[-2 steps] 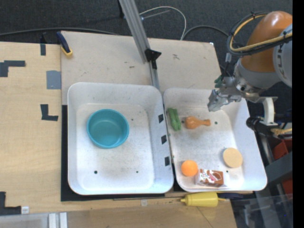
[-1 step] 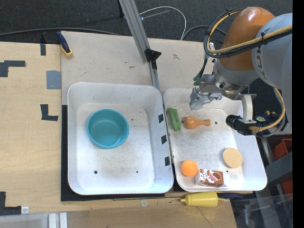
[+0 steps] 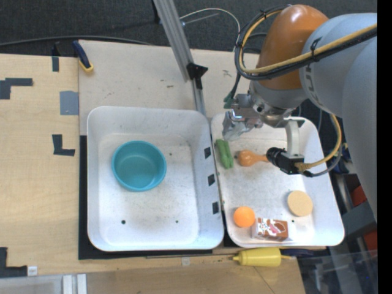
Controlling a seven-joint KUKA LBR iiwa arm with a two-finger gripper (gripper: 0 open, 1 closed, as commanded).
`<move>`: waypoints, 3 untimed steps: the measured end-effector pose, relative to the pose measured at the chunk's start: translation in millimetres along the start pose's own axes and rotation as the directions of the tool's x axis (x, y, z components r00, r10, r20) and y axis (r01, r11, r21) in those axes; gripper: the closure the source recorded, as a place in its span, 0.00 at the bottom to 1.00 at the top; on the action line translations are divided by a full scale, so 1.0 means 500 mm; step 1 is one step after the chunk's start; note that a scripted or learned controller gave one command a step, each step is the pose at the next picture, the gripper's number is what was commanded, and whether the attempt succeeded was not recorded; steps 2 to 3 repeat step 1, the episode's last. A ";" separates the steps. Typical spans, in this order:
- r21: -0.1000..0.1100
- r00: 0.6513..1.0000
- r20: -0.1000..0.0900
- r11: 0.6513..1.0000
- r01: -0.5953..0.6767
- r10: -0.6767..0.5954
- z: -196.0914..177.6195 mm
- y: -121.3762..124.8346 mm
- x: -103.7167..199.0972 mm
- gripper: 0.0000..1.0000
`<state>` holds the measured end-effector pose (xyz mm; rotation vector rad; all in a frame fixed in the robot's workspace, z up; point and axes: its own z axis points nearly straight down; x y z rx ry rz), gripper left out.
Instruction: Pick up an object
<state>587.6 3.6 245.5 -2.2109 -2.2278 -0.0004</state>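
The metal hand [image 3: 236, 124] hangs at the right bin's [image 3: 324, 225] eleven o'clock corner, grip state untellable. At its six o'clock lies a smooth green pod [image 3: 224, 152]; a round teal bowl [image 3: 139, 165] occupies the left bin [image 3: 98, 225].

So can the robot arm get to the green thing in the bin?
Probably yes. The gripper hangs just above the green thing, which lies by the right bin's left wall with nothing on top of it, though the wall is close.

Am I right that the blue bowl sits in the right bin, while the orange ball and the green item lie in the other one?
Not quite: the camera view shows the blue bowl in the left bin. The orange ball and the green item lie in the right bin, so they are indeed in the other one.
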 end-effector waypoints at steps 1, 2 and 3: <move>0.002 1.000 0.001 1.000 0.000 0.000 0.025 -0.025 0.120 1.00; 0.002 1.000 0.001 1.000 0.000 0.000 0.025 -0.025 0.120 1.00; 0.002 1.000 0.001 1.000 0.000 0.000 0.025 -0.025 0.120 1.00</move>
